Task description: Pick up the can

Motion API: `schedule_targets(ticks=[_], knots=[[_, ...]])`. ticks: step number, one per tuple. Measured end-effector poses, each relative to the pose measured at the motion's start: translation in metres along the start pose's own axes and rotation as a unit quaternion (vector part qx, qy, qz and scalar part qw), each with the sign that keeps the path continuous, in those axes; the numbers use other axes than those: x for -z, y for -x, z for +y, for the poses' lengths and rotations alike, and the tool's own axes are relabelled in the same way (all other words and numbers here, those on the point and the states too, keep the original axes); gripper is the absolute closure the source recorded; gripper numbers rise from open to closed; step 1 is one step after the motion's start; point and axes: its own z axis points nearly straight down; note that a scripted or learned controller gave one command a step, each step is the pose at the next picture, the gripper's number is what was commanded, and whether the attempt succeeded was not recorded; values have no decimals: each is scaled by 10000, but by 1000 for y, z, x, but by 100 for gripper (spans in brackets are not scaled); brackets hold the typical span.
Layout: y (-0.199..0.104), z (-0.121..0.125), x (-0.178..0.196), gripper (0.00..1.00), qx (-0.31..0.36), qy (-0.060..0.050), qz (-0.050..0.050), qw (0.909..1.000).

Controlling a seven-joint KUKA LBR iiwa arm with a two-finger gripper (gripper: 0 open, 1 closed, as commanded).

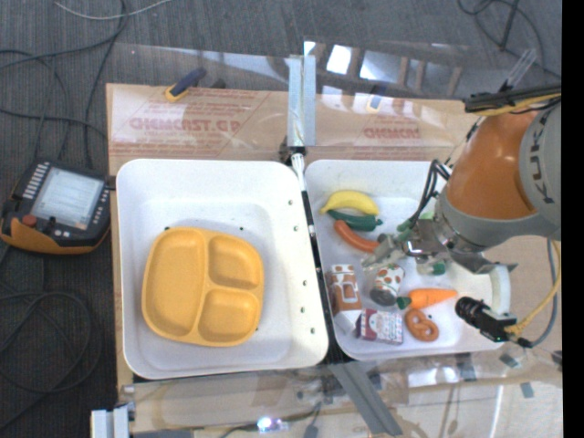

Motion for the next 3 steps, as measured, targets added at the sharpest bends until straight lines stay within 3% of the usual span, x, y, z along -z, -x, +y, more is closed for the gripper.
schedule_targets(ticks=[1, 2, 3], knots=[[36, 29, -94, 0, -260, 64, -3, 9996], [36, 30, -85, 100, -260, 80, 5, 9996], [36, 30, -85, 0, -259, 77, 6, 9996]])
